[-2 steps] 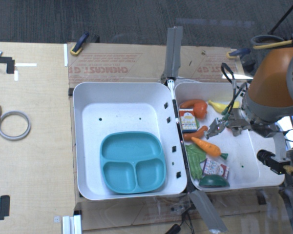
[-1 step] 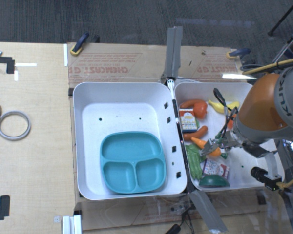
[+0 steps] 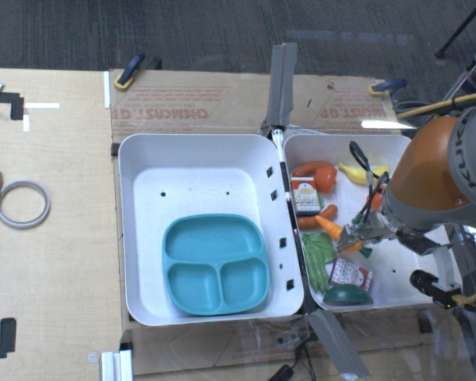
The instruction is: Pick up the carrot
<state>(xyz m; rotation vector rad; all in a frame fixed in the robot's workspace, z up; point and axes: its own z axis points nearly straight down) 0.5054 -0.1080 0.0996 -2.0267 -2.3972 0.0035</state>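
Two white bins, tool (image 3: 351,239) over carrot (image 3: 328,227), grip unclear, "CHEMCAT" cardboard (image 3: 174,101) behind.

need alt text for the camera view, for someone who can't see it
A grey and orange robot arm reaches from the right into the right bin, its gripper right at an orange carrot among toy foods such as a yellow banana. The left bin holds a teal divided plate.
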